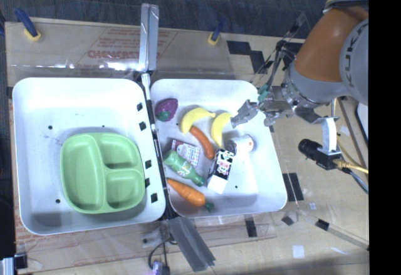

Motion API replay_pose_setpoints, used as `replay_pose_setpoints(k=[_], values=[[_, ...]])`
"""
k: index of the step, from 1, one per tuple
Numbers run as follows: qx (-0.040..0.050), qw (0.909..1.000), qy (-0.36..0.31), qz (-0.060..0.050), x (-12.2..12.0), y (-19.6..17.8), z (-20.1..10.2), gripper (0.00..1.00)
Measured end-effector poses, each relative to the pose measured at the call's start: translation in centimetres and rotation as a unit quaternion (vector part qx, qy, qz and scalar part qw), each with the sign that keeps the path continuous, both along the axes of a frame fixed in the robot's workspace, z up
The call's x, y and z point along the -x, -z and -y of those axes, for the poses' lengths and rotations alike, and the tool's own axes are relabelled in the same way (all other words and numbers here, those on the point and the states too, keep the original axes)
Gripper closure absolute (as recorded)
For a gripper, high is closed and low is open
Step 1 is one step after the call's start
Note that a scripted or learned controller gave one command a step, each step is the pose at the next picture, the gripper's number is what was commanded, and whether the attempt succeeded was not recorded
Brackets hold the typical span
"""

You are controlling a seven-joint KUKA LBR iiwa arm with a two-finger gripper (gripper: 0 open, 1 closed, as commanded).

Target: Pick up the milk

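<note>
White bins sit side by side on the worktop, and the milk, a little cow-print carton, lies tilted in the right bin, toward its front edge, between a green bottle and a white ball. Two bananas, two carrots and a purple thing share that bin. The left bin holds a green divided tray. The gripper hovers over the right bin's back right area; can't tell how its fingers are set, and nothing sits between them.
</note>
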State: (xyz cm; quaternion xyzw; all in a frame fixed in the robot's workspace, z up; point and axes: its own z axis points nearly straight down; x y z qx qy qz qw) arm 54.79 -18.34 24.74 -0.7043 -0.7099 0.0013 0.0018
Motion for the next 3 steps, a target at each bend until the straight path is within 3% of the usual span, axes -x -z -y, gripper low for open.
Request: replay_pose_setpoints(k=[1, 2, 3], values=[[0.0019, 0.9995, -0.029, 0.011, 3.0, 13.3, 2.6, 0.00], [0.0099, 0.9955, -0.092, 0.021, 5.6, 14.0, -1.4, 0.00], [0.0001, 0.9979, -0.064, 0.002, 7.1, 5.2, -3.1, 0.00]])
